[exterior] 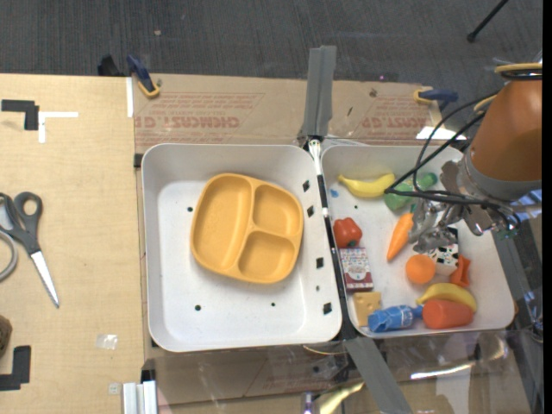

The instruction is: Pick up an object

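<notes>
Right bin (504,313), contents: banana (366,185) near the far edge; green item (398,200) just beside it, partly under cables; carrot (398,235) slanting at mid-bin; red pepper (347,231) by the left wall; small printed box (355,267) just below the pepper; cheese wedge (366,303) below the box; blue wrapper (393,318) at the near edge; orange (420,269) at centre; black-and-white item (445,256) touching the orange; a second banana (448,293) over a red piece (447,314) in the near right corner. Left bin (164,257): one yellow divided plate (247,228) at its middle. Tabletop (69,231), left edge: scissors (33,241), not part of the job. End effector (434,229): low over the right bin's centre, between the carrot and the black-and-white item, just above the orange; you cannot tell from this angle whether it is spread or closed, and nothing is seen pinched. Step in hand, as judged: descent onto a target, likely the orange or the black-and-white item. Handling note for you: things are packed close here, so centre on a single piece and come straight down; a round orange will probably roll out of an off-centre pinch, and the carrot beside it may be nudged. Confirm the grip before lifting.
</notes>
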Motion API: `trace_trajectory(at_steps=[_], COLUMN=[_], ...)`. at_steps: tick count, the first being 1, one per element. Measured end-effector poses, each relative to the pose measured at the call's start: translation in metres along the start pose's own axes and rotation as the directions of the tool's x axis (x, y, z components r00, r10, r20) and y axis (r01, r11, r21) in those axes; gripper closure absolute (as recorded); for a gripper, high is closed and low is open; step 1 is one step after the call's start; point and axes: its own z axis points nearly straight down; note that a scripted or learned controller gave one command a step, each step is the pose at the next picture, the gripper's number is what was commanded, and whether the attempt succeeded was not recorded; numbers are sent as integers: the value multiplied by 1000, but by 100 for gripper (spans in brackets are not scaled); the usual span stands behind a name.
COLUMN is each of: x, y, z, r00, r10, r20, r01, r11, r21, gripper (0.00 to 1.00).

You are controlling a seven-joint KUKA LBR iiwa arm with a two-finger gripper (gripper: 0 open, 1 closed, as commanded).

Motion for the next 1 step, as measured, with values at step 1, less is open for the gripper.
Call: trace_trajectory(at_steps=[1], x=[32], y=[56], z=[60], r00=[968], r10=[250], r20=[-3], r01=[-250], r11=[968], r21=[0], gripper=[100])
